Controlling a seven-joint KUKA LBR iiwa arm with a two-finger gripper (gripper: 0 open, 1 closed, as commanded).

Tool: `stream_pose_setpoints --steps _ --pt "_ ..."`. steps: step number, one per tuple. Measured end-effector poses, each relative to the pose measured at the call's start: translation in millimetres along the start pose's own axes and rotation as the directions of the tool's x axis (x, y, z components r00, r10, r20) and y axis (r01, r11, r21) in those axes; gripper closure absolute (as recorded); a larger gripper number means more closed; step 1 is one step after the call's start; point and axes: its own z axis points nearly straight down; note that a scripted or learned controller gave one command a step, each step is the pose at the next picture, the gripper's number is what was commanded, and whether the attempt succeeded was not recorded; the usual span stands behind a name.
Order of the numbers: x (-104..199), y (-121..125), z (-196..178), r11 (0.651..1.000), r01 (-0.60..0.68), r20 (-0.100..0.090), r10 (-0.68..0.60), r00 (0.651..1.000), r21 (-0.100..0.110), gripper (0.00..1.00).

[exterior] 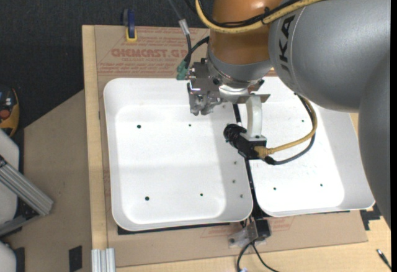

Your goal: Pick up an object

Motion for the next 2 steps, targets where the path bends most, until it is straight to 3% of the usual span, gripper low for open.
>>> stream_pose_setpoints --steps 1,2 --pt "-8.7 10.7 -75.9 1.000 0.002 -0.003 -0.002 1.000 -0.008 1.00" --pt "28.8 61.7 -2.7 1.000 0.005 -0.001 -0.005 1.000 0.003 1.00"
